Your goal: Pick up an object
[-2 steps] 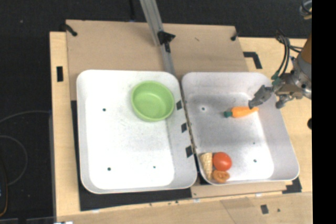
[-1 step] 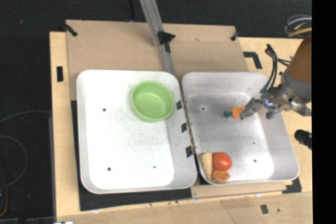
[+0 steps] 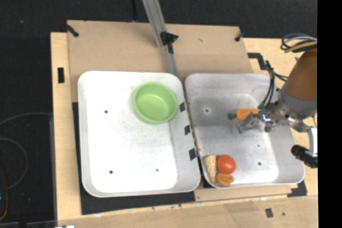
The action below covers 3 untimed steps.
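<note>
The gripper [image 3: 250, 124] hung low over the right bin [image 3: 214, 93], beside a small carrot [image 3: 243, 113]; its spread could not be told. A tomato [image 3: 226, 163] sat in that bin's near corner. A green bowl [image 3: 155, 103] rested in the left bin [image 3: 107, 147].

End effector [image 3: 251, 124] fingertips blurred; arm [image 3: 304, 83] cut off at right edge.
</note>
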Motion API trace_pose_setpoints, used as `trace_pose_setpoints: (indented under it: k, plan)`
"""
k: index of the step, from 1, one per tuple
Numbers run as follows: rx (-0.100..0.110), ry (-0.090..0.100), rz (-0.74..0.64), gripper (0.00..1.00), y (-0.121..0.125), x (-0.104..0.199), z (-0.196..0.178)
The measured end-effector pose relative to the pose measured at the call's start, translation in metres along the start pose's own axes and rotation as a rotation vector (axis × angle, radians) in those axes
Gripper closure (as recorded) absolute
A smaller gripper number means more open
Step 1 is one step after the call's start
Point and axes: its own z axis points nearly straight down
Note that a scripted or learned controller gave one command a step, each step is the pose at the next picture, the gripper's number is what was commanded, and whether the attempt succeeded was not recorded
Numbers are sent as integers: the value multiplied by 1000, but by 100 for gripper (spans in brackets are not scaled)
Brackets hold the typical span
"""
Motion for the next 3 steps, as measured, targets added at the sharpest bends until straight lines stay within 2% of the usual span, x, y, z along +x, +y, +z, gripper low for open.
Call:
trace_pose_setpoints:
  k: [1,2,3]
  plan:
    - [-9,-1,4,100,2,0,-14]
    - [-13,-2,-5,100,14,-1,-71]
    - [-12,-2,-5,100,15,-2,-115]
